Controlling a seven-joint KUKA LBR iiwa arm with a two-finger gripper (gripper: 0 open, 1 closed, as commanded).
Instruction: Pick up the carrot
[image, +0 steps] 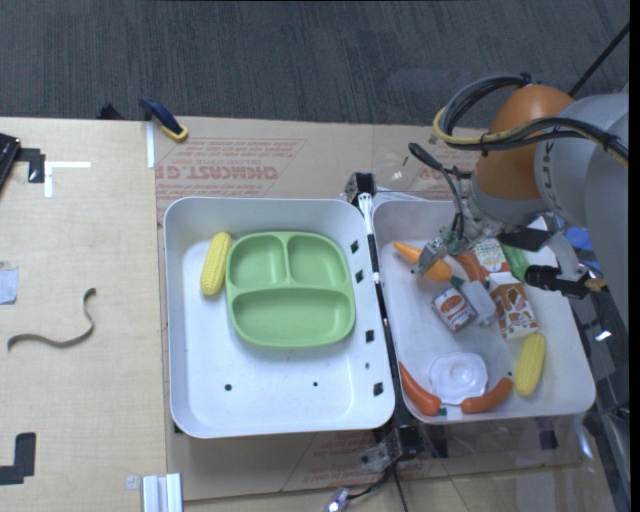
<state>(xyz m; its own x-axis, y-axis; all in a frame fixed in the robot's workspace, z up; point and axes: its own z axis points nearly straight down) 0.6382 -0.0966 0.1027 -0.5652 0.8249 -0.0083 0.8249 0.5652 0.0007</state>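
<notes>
The carrot (412, 253) is a small orange piece lying in the upper left part of the right bin (572, 400), its thin end pointing left. My gripper (438, 254) reaches down from the grey arm with the orange band and sits right at the carrot's thick right end, touching or nearly touching it. The gripper body hides that end, and I cannot make out whether the carrot is between the fingers.
Crowding the right bin are a can (453, 309), a carton (513, 309), a corn cob (529, 362), a white lid (458, 377) and two red sausages (420, 392). The left bin (180, 330) holds a green divided plate (290, 288) and a corn cob (214, 263).
</notes>
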